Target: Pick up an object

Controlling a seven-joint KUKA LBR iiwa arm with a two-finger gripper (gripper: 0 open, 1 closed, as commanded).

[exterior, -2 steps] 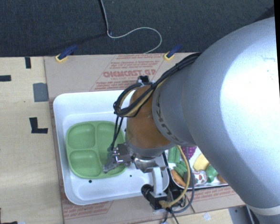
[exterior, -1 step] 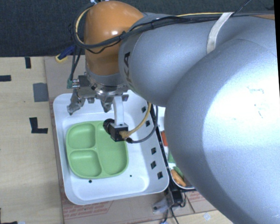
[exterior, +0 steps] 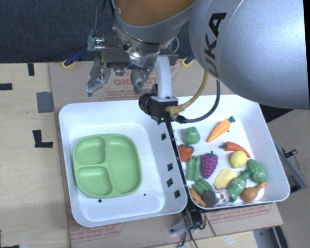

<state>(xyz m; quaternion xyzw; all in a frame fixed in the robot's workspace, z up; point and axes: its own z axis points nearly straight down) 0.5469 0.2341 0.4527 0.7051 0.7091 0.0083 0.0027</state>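
Nothing has been picked up yet, as far as I can see from here. The grey arm's two-finger gripper (exterior: 119, 79) hangs above the far edge of the counter (exterior: 19, 157), over the brown cardboard just beyond the back rim of the left shallow white bin (exterior: 104, 111); its jaws are spread apart with nothing between them. The pickable things all lie in the right shallow white bin (exterior: 264, 134), well apart from the gripper: a small orange plastic carrot (exterior: 219, 130), a green plastic pepper (exterior: 191, 136), a purple bunch of toy grapes (exterior: 209, 164), a yellow toy lemon (exterior: 239, 158), a green toy broccoli (exterior: 256, 170), and a crowded heap of other toy vegetables toward the near corner, touching one another. The left bin holds a light green divided plastic plate (exterior: 107, 165), lying flat. So I judge the whole job is left: choosing a target, moving over it, descending, closing and lifting. The carrot and the pepper sit somewhat clear of the heap and look like the easier grabs.
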